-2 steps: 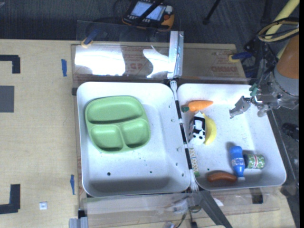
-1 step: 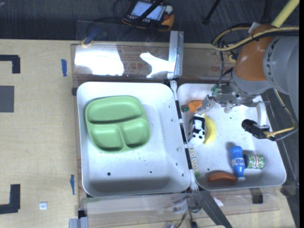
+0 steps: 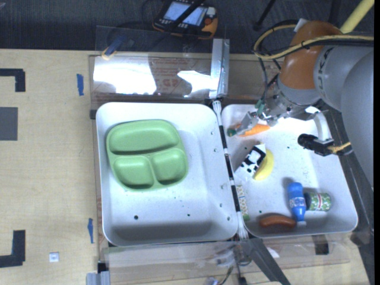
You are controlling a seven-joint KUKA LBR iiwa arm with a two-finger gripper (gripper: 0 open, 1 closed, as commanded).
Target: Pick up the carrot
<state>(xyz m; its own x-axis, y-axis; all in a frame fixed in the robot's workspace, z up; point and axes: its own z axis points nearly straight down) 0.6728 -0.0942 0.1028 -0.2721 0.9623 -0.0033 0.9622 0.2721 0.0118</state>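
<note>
Nearest the camera, a brown sausage [image 3: 276,221] is seen lying along the near edge of the right bin [image 3: 335,177], close to its near left corner. Just behind it a blue bottle [image 3: 296,199] and a green-and-white can [image 3: 319,202] are found side by side, touching or nearly so. Farther back, towards the bin's left wall, a yellow banana [image 3: 265,166] is set against a black-and-white toy [image 3: 253,159]. Bare white floor is seen across the middle and right of this bin, between the banana and the right wall.

The carrot [image 3: 258,130] is found in the far left corner of the right bin, lying flat, with its green end turned left towards the wall shared with the left bin [image 3: 202,200]. Little room is left between it and the far and left walls. The gripper [image 3: 265,115] is placed directly over the carrot's right end, at its far side; whether it is open or closed cannot be told.

A green divided tray [image 3: 147,153] is seen in the left bin.
</note>
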